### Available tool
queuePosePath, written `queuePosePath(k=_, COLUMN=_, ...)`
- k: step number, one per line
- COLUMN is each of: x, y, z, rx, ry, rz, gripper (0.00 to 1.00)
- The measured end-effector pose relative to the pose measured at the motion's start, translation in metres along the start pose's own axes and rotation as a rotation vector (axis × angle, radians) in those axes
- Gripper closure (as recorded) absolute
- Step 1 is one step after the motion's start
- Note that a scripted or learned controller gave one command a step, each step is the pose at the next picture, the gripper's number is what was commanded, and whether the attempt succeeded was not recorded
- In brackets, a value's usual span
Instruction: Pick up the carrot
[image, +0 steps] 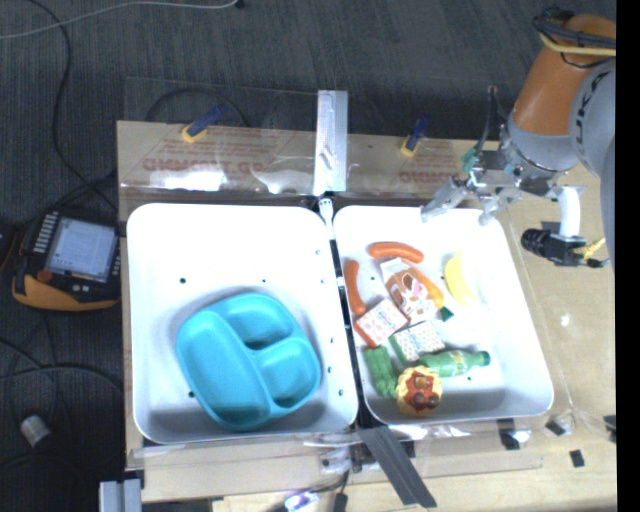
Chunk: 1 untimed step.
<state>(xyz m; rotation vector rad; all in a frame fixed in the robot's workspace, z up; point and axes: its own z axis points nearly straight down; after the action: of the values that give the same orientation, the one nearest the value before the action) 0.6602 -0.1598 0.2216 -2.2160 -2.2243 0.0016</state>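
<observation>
Left bin (150, 300) holds blue divided tray (248, 358), tilted toward lower left. Right bin (520, 330) crowded: carrot (352, 287) lying along left wall, just beside divider; sausage (395, 251) near back; small packets (395, 315) mid-bin; yellow piece (458, 279) to right; green bottle (455, 362) and red-yellow item (419, 391) near front. Arm enters from upper right, orange band high, wrist angled down-left. Gripper (468, 197) above bin's back rim – fingers spread apart, nothing between them, well apart from carrot.

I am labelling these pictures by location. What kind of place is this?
Probably a robotics lab test bench: a grey and orange arm over two white bins, toy food such as a carrot, and loose cables on carpet.
</observation>
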Motion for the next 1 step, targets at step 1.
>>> queuePosePath(k=1, x=0.0398, y=-0.0593, z=0.1271, rx=-0.001, ry=0.001, rz=-0.189, gripper=0.0)
